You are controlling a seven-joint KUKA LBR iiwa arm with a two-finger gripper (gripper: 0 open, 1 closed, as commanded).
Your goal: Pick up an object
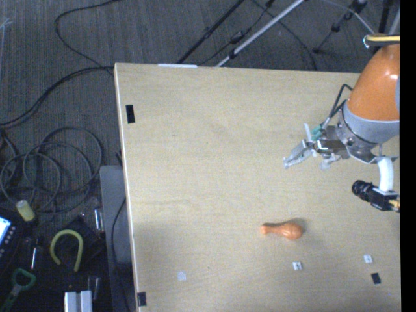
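- At three o'clock in the camera view, the gripper hangs over the tan bench top, fingers spread apart, nothing between them.
- Toward five o'clock lies the orange object, flat, narrow end pointing to nine o'clock, well apart from the gripper.
- Risk, judged: the rounded, tapered body may roll or squirt aside if the jaws close off-centre.
- Risk, judged: a shallow descent closes on air.

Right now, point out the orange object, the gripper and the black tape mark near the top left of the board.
orange object (284, 230): camera view, middle of its bulbous body.
gripper (311, 162): camera view, midway between its fingertips.
black tape mark (130, 114): camera view, its centre.
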